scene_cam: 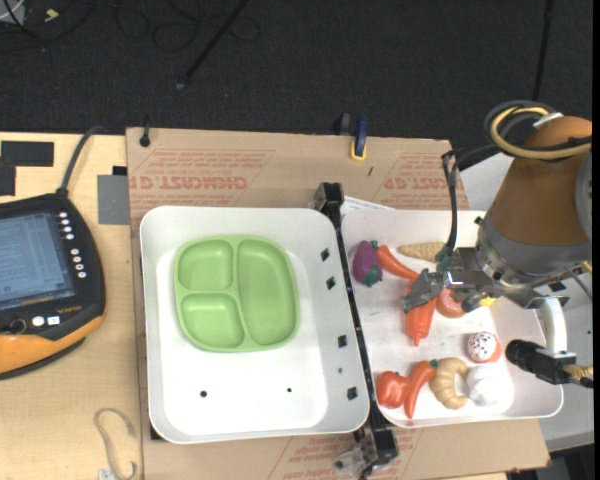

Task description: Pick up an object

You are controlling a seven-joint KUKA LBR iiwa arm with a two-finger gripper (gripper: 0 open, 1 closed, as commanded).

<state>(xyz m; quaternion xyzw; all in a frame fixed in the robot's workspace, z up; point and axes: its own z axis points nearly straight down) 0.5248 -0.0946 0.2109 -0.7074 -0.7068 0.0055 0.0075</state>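
Two white bins (170, 268) sit on brown cardboard. Over the right one, the gripper (427, 290) hangs low with fingers a little apart, touching an orange carrot (419, 322) but not lifting it yet.

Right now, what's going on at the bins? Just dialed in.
The arm reaches in from the right, its gripper low over the right bin, right at an orange carrot-like toy. Whether it grips it, I can't tell. Other toys, including a purple one and a croissant, lie around it. The left bin holds a green divided plate.
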